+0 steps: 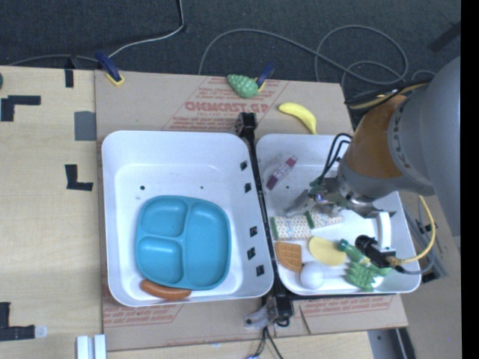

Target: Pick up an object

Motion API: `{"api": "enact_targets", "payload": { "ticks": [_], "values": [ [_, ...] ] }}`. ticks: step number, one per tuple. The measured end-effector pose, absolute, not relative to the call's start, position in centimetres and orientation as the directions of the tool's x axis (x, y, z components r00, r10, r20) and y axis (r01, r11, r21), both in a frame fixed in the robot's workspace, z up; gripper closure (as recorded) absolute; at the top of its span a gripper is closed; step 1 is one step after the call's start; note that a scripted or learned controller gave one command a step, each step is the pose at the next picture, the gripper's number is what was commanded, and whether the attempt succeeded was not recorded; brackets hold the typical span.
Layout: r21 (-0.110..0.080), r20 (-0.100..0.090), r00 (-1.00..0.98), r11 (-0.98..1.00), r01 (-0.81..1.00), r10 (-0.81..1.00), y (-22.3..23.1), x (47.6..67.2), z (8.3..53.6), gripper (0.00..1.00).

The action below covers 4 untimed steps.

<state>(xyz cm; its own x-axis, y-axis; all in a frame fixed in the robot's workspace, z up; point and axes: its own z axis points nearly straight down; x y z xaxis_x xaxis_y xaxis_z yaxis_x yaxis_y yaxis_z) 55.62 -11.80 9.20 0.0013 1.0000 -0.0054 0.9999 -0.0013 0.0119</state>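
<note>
In the left bin [120,163] we see a blue divided plate [182,243], and an orange sausage [165,290] lies just beside its lower edge. On the table [45,185], above the bins, lie a green toy [243,85] and a yellow banana [298,116]. The right bin [299,144] holds a small dark red object [281,172], a waffle [289,254], a white egg [311,277], a yellow round piece [325,250] and a green piece [361,275]. The tool [308,202] is low over this bin, perhaps touching a striped flat item [293,226]; we cannot tell if it is apart or together.
</note>
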Motion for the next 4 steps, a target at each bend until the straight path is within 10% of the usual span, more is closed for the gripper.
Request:
{"api": "enact_targets", "payload": {
  "ticks": [2,4],
  "values": [
    [-0.015,-0.006,-0.004,0.004,1.0,1.0,-10.7,66.7,8.9,0.0],
    [-0.013,-0.014,0.0,0.0,1.0,1.0,-10.4,66.7,9.0,0.0]
  ]
}}
